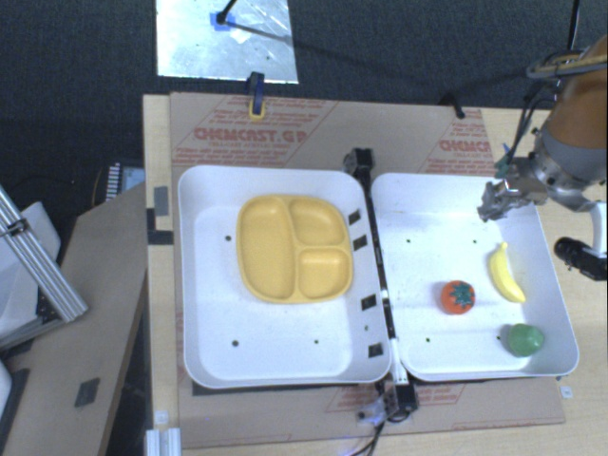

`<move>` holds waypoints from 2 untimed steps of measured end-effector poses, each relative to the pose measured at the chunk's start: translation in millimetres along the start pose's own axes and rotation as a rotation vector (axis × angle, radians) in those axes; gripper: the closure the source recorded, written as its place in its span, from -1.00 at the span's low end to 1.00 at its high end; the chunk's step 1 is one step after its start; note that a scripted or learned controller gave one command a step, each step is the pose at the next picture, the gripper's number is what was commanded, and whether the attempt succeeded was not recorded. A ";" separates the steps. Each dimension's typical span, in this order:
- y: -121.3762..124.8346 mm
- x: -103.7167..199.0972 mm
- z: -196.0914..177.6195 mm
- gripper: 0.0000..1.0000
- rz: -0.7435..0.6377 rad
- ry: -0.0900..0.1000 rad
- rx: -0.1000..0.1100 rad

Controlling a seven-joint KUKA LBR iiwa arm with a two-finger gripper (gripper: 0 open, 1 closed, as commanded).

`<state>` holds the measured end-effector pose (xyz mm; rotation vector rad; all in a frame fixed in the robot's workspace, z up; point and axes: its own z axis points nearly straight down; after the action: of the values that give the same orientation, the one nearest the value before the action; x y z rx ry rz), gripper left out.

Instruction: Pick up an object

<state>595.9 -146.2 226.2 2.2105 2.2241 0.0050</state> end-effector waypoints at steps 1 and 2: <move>1.0 0.0 -5.8 1.00 0.000 0.001 0.003; 8.6 46.8 -2.8 1.00 -0.003 0.003 0.004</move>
<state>604.2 -99.4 229.0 2.2107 2.2307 0.0038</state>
